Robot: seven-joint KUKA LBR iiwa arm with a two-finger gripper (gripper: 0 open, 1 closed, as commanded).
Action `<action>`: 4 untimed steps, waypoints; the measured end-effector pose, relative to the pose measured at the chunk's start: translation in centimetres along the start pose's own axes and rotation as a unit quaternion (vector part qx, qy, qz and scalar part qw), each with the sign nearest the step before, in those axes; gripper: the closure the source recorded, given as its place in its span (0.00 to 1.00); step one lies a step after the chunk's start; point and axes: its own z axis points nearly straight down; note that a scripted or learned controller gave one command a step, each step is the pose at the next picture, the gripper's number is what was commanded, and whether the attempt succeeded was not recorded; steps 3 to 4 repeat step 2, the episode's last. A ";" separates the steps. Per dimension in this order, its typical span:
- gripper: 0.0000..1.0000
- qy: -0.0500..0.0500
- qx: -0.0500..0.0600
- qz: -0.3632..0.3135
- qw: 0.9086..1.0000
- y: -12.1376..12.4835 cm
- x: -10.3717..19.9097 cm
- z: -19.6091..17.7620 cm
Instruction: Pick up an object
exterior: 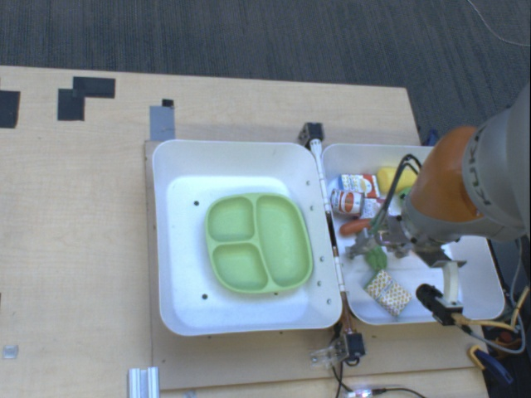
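Note:
My gripper [375, 244] is low in the right bin [481, 297], near its left wall, with the arm's orange band just to its right. Directly under it lies a small green item [377, 260], partly hidden. An orange-red carrot-like piece [355, 227] lies just up and left of the gripper. A red-and-white can [350, 202] lies on its side above that, with a white and red packet [358, 183] behind it. A yellow object [390, 177] sits at the back. A tan checkered block [388, 293] rests in front of the gripper.
The left bin [178, 222] holds a light green divided plate [259, 243] with three compartments. The wall between the two bins [330, 239] runs close to the gripper's left. Bare white floor lies at the right bin's front right.

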 end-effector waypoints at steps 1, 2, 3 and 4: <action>1.00 0.000 -0.004 -0.001 1.000 0.2 0.1 -1.1; 1.00 0.000 0.001 -0.001 1.000 -3.4 4.7 -9.8; 1.00 0.000 0.001 -0.001 1.000 -3.4 4.7 -9.8; 1.00 0.000 0.001 -0.001 1.000 -3.4 4.7 -9.8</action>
